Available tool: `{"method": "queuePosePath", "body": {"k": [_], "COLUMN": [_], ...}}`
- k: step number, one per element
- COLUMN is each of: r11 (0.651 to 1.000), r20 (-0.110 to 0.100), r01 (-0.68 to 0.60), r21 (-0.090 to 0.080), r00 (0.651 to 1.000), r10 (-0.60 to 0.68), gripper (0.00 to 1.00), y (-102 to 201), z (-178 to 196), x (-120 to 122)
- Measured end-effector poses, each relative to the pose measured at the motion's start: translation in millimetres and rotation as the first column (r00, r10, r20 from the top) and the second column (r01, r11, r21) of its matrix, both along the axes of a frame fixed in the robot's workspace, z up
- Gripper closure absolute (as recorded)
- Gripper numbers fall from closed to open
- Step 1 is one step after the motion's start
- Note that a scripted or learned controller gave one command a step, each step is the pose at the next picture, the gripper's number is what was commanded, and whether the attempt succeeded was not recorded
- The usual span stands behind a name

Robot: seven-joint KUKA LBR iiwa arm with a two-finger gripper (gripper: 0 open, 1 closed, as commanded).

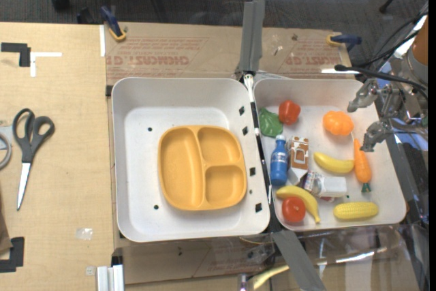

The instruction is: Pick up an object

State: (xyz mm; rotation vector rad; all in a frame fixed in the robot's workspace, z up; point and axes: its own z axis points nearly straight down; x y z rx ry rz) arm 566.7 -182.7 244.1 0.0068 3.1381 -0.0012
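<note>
End effector (374,116) spread wide, holding nothing, over right white plastic bin's (392,197) right edge, just above slim orange plastic carrot (362,163). Yellow divided tray (202,167) in left bin (129,167).

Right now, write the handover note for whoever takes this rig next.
Gripper: at the right bin's right edge, above the carrot; nothing visibly held, jaws unclear.
Right bin: orange, two bananas, two tomatoes, corn, blue bottle, small cartons.
Left bin: yellow divided plate.
Done: nothing picked.
Left: grasp and lift one object.
</note>
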Motion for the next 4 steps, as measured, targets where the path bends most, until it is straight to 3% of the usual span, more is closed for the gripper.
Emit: {"method": "queuePosePath", "body": {"k": [1, 2, 3, 4], "r11": [1.000, 0.998, 0.998, 0.928], "r20": [-0.001, 0.001, 0.007, 0.004], "r01": [0.025, 0.062, 0.057, 0.372], "r21": [0.000, 0.000, -0.002, 0.003], "r00": [1.000, 0.998, 0.998, 0.928], "r10": [-0.025, -0.062, -0.057, -0.372], "gripper": [0.00, 0.00, 1.00, 1.00], "y": [-25.3, -37.5, -35.8, -36.4], "z": [-131.4, -150.7, -139.3, -149.1], "x": [44.9, 40.8, 43.4, 72.0]}}
